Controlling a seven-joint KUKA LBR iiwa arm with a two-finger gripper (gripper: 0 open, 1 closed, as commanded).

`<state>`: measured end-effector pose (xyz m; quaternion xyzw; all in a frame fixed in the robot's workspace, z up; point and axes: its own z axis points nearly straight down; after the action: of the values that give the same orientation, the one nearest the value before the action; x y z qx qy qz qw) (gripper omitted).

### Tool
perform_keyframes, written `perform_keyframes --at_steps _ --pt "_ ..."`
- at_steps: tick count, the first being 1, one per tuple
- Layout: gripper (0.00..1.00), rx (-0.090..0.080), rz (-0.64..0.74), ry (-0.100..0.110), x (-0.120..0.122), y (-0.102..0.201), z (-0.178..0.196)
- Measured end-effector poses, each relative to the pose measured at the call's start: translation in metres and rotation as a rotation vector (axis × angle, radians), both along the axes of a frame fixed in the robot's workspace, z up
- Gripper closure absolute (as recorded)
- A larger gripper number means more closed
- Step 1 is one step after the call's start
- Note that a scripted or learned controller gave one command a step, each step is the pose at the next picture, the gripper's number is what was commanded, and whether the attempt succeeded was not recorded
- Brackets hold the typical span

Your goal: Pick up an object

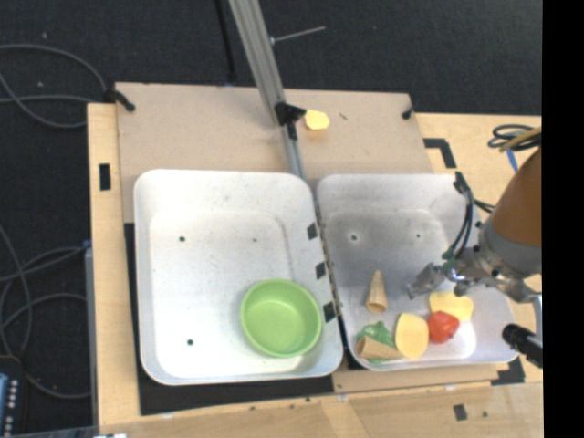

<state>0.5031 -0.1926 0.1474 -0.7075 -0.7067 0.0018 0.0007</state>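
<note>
In the right bin (365,208) we see the hand (444,279) low near the bin's right side, just above a small pile of toys. A yellow piece (453,306) lies right under the hand, and a red ball (443,327) sits just below that. A yellow round piece (411,335) and a tan cone (376,291) lie a little to the left. We cannot tell how the hand is set. A green bowl (280,318) sits in the left bin (201,235).
</note>
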Motion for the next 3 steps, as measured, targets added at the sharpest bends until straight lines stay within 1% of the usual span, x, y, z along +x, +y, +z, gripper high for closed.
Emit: perform_keyframes --at_steps 1,2,3 --pt "1.0 0.001 -0.003 -0.008 0.003 0.0 0.013" --pt "1.0 -0.001 0.005 -0.012 0.009 0.0 0.077" --pt "1.0 0.0 0.006 -0.009 0.011 -0.001 0.105"
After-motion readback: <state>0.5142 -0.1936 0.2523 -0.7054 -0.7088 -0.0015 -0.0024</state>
